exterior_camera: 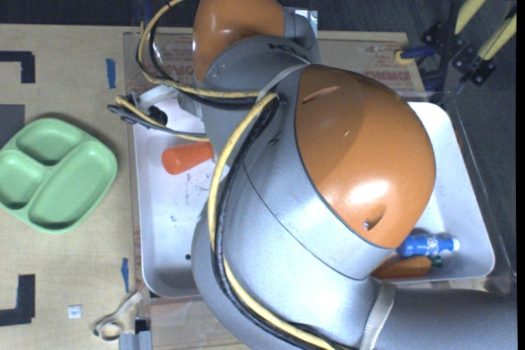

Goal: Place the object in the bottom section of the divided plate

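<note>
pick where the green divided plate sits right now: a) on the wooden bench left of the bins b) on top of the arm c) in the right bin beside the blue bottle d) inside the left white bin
a: the green divided plate rests on the bare wooden bench, left of the left white bin's rim.

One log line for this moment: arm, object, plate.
arm: grey-and-orange arm over the bins | object: orange carrot-shaped item lying in left white bin | plate: green divided plastic plate on bench, left of bins
</note>
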Controlling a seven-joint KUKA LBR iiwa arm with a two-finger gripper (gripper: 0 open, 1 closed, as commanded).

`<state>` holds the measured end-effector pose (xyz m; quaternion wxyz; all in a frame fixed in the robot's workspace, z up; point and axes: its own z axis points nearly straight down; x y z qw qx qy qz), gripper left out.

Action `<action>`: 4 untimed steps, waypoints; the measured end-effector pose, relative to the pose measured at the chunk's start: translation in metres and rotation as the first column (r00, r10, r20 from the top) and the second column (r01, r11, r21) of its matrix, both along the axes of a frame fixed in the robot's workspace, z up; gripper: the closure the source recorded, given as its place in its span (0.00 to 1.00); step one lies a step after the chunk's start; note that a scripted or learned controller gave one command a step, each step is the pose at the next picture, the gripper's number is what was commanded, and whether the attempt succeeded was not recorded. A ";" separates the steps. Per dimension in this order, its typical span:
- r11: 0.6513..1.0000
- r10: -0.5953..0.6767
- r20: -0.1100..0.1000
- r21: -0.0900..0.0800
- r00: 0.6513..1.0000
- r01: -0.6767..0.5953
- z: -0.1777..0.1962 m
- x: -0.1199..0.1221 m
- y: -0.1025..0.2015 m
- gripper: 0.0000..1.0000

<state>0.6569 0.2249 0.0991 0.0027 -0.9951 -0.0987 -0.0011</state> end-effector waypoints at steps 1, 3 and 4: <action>1.000 0.000 -0.006 -0.001 1.000 0.000 0.000 -0.001 0.000 0.00; 1.000 0.009 -0.003 -0.005 1.000 -0.009 -0.002 -0.014 -0.044 1.00; 1.000 0.011 -0.003 -0.005 1.000 -0.011 0.009 -0.014 -0.044 1.00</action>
